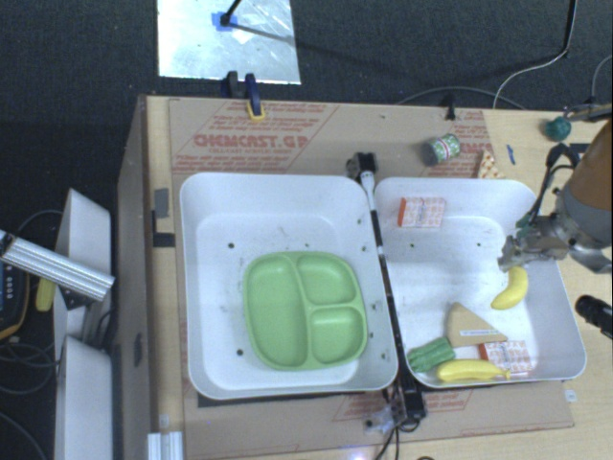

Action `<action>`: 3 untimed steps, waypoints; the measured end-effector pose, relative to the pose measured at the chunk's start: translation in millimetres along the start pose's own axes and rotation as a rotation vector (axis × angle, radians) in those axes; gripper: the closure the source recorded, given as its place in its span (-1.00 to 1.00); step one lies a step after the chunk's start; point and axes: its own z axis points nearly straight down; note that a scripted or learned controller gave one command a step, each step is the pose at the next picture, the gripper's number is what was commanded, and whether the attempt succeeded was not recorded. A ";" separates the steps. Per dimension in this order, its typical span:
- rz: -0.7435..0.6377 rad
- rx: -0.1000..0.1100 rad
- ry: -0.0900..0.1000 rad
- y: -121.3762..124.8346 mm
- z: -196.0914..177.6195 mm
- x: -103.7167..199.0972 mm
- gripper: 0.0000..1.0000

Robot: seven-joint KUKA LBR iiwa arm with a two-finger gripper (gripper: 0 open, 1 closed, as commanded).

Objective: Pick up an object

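Nearest you at the lower edge sat the long yellow piece [473,372], with a green piece [430,355], a tan wedge [471,323] and a red-and-white packet [508,355] crowded just behind it in the right bin [551,286]. You had the pincer [518,253] at that bin's right wall, just above the small banana [510,288]. That looked like your target. It lay free on the bin floor, not between anything, and I couldn't tell whether the pincer was released or clenched.

Risks as I judged them: the banana was curved and smooth, so an off-centre close could squirt it sideways. It also lay near the wall, so you could clip the rim on descent.

A second red-and-white packet [421,212] lay near the bin's far edge, well apart. In the left bin [206,257] was a green divided tray [306,309].

Both bins sat on a tan board over the desk [316,132], with a small roll [443,149] on it. Dark carpet lay beyond, with a shiny sheet [227,27] on it.
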 end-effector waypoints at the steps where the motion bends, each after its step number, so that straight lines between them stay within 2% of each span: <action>1: -0.002 0.001 0.001 2.5 22.0 18.7 1.00; 2: 0.001 0.001 0.000 -12.7 24.7 -15.7 1.00; 3: -0.003 0.001 0.002 -16.8 6.6 18.6 1.00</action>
